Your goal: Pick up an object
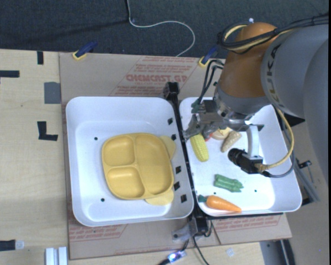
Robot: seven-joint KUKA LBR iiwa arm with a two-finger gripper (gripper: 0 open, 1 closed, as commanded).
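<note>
A: In the right bin, what lies there?
B: A corn cob by its left wall, a green pod, a carrot at the near edge.
A: The pincer?
B: Just above the corn; its grip I cannot tell.

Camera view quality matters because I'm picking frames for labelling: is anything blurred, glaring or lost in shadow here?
Camera view: even, soft light; the yellow tray and carrot are fairly sharp, with only mild softness overall. The white bins' floors are bright but not blown out. The arm shades the gripper, so its fingers are hard to make out beside the corn.
</note>
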